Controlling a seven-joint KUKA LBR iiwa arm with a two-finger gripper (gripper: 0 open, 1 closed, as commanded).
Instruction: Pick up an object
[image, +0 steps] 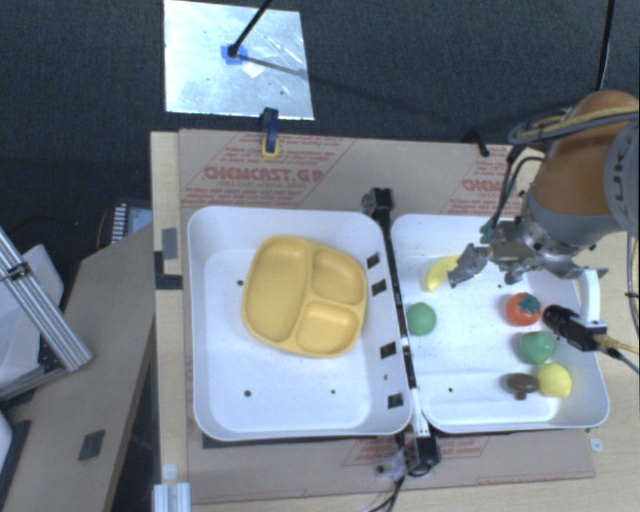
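Note:
The right bin (470, 405) holds several small toy foods. A yellow piece (436, 274) lies near its back left, and a green ball (422, 318) sits by the left wall. An orange-red tomato (522, 309), a green piece (537, 346), a yellow lemon (555, 380) and a small brown piece (519, 383) cluster at the right. My gripper (467, 267) hangs low over the bin, just right of the yellow piece and almost touching it. I see nothing held in it.
A yellow divided plate (303, 296) lies in the left bin (215, 390). A black divider (392, 300) runs between the bins. The grey and orange arm (580, 190) covers the right bin's back right corner, and a black fitting (572, 328) juts out beside the tomato.

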